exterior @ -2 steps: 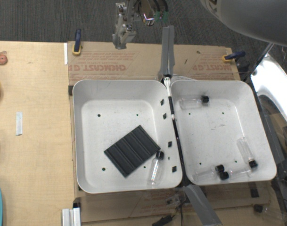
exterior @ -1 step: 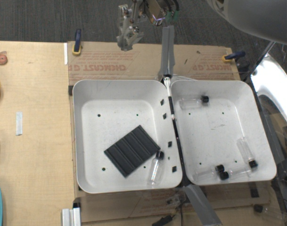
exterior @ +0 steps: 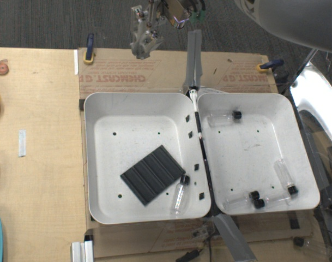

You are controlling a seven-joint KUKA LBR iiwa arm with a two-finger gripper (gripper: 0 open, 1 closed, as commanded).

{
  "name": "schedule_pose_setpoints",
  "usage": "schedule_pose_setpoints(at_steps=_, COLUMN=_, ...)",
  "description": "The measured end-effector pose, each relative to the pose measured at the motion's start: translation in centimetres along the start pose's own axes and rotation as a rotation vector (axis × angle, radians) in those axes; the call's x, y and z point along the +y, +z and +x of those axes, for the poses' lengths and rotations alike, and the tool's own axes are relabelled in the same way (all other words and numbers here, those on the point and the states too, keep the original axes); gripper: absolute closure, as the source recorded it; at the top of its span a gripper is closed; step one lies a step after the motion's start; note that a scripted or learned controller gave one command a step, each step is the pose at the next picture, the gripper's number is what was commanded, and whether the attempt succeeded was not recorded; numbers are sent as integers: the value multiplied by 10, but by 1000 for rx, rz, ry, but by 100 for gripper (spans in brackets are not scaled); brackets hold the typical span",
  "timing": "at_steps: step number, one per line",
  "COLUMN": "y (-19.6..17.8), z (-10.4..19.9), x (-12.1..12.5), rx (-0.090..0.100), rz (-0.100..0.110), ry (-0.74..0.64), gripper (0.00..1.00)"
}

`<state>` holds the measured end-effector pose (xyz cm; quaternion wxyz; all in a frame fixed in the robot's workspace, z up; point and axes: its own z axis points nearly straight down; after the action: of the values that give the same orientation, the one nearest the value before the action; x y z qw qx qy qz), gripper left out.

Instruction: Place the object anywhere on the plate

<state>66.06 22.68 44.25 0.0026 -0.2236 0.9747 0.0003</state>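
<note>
The jaws (exterior: 142,47) hang above the cardboard behind the left bin (exterior: 100,108); whether they stand apart or together cannot be told. A dark ribbed plate (exterior: 153,174) lies tilted on the left bin's floor. A clear vial with a black cap (exterior: 180,194) lies just beside the plate's right corner. Several more clear vials (exterior: 284,174) lie in the right bin (exterior: 296,124).

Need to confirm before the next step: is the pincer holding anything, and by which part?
Nothing is held. The pincer hangs above the cardboard behind the bins, with nothing between its fingers. The dark plate lies in the left bin.
</note>
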Motion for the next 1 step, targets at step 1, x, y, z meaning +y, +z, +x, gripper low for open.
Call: schedule_pose_setpoints(at_steps=1, y=0, z=10, x=-20, rx=2, rz=0, ry=-89, gripper=100)
